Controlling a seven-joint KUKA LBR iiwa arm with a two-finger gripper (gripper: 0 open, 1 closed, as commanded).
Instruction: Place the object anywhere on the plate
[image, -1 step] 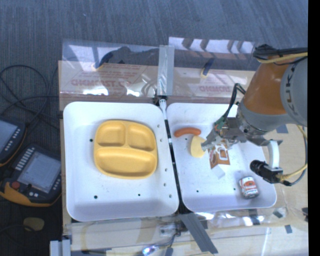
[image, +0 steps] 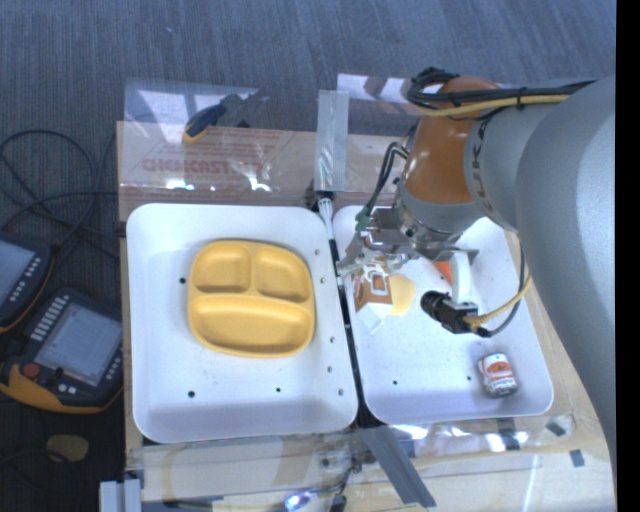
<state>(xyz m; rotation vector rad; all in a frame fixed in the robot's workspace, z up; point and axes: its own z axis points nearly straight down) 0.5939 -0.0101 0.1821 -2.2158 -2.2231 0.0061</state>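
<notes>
**Gripper over the right bin, plate across in the left**

Nearest the camera, a small can with a red-and-white label lies at about five o'clock in the right bin, well apart from the other things there. Outside the bins, off at nine o'clock on the dark floor, sits a handheld controller with a grey screen and an orange underside. Black cables curl beyond it.

A little farther in, the left bin holds the yellow plate. It is a rounded dish split into three compartments, and it sits near the middle of the bin floor.

Farther again, the gripper hangs at about ten o'clock in the right bin, close to the wall beside the left bin. At its six o'clock is the small orange-and-white object, right at the gripper's tip and over the right bin's floor. The view does not show whether the claw is spread, pressed together or pinching it. A pale yellow piece touches the object at its three o'clock. The plate is at the object's nine o'clock, on the other side of the bin walls and apart from it.

The arm fills the two o'clock corner, its orange band just above the wrist.

Farthest off, beyond the left bin at twelve o'clock, a yellow-handled tool lies on a clear sheet over brown cardboard with red lettering.
</notes>
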